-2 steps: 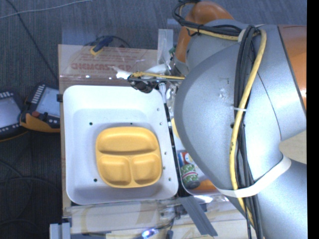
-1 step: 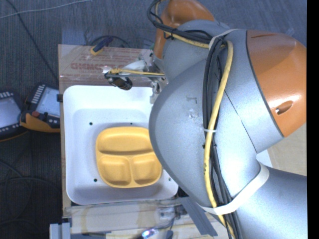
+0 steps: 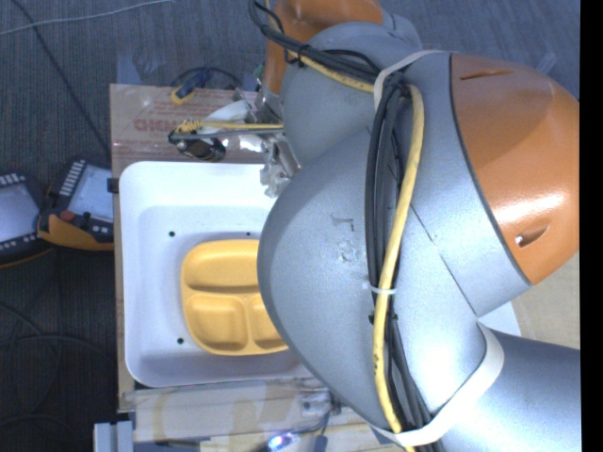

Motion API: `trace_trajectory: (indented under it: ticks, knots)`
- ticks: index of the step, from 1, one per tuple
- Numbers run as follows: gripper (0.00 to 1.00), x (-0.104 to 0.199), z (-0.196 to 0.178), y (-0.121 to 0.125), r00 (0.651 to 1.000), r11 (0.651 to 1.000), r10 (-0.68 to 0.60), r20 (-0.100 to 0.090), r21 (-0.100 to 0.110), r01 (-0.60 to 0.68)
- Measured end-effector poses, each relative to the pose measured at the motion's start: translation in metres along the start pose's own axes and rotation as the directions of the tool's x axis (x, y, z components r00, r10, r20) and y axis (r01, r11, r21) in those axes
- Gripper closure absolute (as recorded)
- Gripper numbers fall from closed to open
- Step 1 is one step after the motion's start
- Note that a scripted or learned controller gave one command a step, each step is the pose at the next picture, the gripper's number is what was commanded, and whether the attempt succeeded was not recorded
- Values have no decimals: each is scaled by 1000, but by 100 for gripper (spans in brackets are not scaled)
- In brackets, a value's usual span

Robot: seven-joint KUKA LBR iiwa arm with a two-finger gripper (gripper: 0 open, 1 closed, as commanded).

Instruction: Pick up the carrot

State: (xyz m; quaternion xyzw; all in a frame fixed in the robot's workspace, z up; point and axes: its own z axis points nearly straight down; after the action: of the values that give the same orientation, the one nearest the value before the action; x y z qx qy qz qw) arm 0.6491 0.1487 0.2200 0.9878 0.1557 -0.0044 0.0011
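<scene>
My arm (image 3: 424, 243) covers most of the view, grey with an orange section and a yellow cable (image 3: 400, 215) strapped along it. One white bin (image 3: 151, 252) is visible; it holds one yellow divided tray (image 3: 221, 295), partly hidden under my arm. Behind the bin lies a cardboard sheet (image 3: 141, 116) with faint red print, too blurred to read. One handheld pendant (image 3: 80, 205) lies on the floor left of the bench. The carrot cannot be located; my gripper's state cannot be determined
</scene>
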Motion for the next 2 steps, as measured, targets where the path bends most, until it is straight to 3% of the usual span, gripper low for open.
trace_trajectory:
  ticks: [1,2]
  knots:
    - [100,-64,-35,64,1000,1000,10,1,-5,-10]
    - [100,-96,-65,148,996,996,86,0,-4,-86]
